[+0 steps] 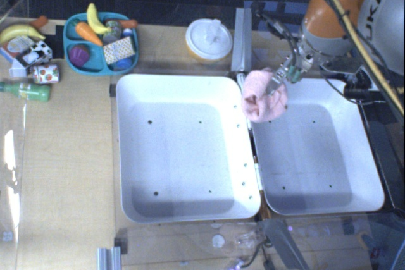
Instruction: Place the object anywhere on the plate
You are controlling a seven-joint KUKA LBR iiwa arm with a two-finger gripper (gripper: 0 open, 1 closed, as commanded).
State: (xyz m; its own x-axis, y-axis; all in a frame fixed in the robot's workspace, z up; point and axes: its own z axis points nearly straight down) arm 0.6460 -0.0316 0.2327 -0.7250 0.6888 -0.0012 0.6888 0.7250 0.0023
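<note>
The gripper (276, 82) gripped a pink cloth (262, 97) between its fingers, above the right bin's (342, 193) near-left corner, beside the left bin (183, 199).

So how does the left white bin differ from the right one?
The left bin looks wider than the right bin. The pink object with the gripper on it overlaps the right bin's upper left corner, not the left bin's. Both are shallow, white and square-ish.

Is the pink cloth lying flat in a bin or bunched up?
Bunched. The pink cloth is a crumpled wad at the claw, over the rim between the left bin and right bin.
</note>
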